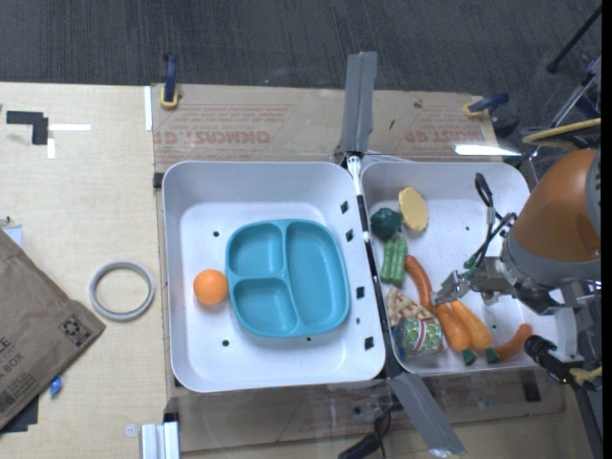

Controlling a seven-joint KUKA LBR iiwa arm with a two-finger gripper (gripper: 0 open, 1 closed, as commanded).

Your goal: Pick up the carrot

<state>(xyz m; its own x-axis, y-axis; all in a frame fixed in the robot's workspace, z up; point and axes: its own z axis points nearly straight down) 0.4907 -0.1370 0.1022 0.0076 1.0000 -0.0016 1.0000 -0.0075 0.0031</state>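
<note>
Arm: reaches in from the right, orange band over the right bin (pixel 449 175), wrist angled down and to the left.
Gripper (pixel 457 291): low in the right bin; whether it is open or closed cannot be told.
Carrot (pixel 463 324): lies in the right bin, just below the gripper, touching or nearly so.
Neighbours: sausage (pixel 419 277) to its left, can (pixel 419 337) beside it.

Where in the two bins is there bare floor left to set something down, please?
Left bin: bare floor above the teal tray, and around the orange ball. Right bin: bare strip right of the yellow piece. Crowded low down, around the carrot and gripper.
</note>
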